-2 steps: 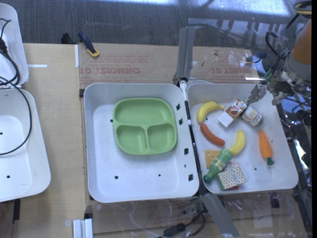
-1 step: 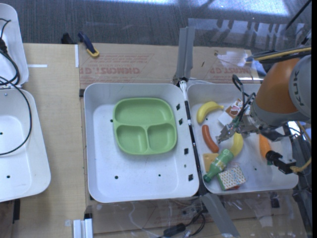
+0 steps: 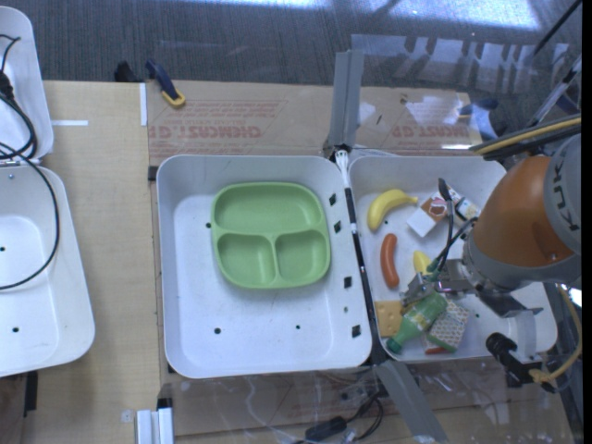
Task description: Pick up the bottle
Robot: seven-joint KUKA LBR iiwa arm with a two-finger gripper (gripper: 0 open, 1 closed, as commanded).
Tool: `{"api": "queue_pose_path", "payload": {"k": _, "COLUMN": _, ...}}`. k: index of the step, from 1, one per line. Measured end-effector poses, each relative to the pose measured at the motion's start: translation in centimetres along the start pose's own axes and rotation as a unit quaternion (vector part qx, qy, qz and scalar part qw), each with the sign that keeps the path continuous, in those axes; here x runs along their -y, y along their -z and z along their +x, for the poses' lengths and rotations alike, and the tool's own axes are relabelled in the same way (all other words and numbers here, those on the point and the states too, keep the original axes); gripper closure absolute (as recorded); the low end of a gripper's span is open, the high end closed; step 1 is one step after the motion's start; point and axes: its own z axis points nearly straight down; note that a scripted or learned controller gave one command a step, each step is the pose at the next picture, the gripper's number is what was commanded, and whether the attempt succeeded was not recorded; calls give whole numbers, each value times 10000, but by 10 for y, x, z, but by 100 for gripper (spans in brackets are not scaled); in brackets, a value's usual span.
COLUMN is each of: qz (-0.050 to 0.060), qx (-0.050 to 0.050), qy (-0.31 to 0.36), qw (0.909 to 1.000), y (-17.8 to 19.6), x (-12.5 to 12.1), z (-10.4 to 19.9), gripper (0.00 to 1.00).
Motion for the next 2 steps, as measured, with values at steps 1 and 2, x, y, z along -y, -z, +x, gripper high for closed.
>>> {"api": "queue_pose_path", "payload": {"k": 1, "qz": 14, "qx": -26, "qy": -7, "qw": 10000, "y": 8, "x": 0, "z": 2, "gripper": 100}}
{"api": "queue_pose_path", "payload": {"k": 2, "qz": 53, "qx": -36, "qy": -1086, "qw": 9941, "y": 173, "x": -2, "z": 66, "gripper": 100}}
